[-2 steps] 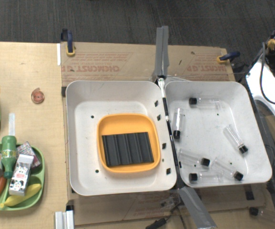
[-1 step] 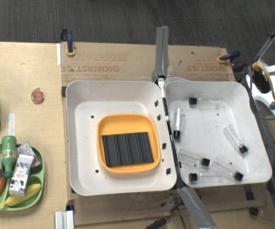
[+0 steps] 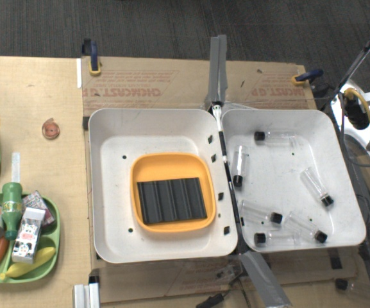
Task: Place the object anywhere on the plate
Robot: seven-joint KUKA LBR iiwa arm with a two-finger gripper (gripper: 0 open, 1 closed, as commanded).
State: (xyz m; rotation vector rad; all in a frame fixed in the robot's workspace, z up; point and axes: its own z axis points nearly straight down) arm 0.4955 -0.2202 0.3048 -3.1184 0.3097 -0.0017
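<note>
Six clear tubes with black caps are seen scattered in the right bin (image 3: 338, 172), none of them on the plate. One tube (image 3: 276, 136) is laid across near the far wall, cap pointed left. A second tube (image 3: 238, 162) is lined up along the left wall, cap toward the near side. A third tube (image 3: 315, 186) is set on a diagonal at the right, cap pointed near and right. Three more are gathered along the near edge: one (image 3: 258, 211) with its cap at the right end, one (image 3: 281, 238) lying across with its cap at the left, and one (image 3: 305, 228) slanted with its cap at the near right.

In the left bin (image 3: 108, 140) the orange plate (image 3: 172, 162) is found at the centre, and a dark ridged pad (image 3: 172, 199) is carried on it.

On the bench to the left, a green tray (image 3: 51, 249) is loaded with toy food and a green bottle (image 3: 11, 204).

Whether the gripper is spread or closed cannot be told.
</note>
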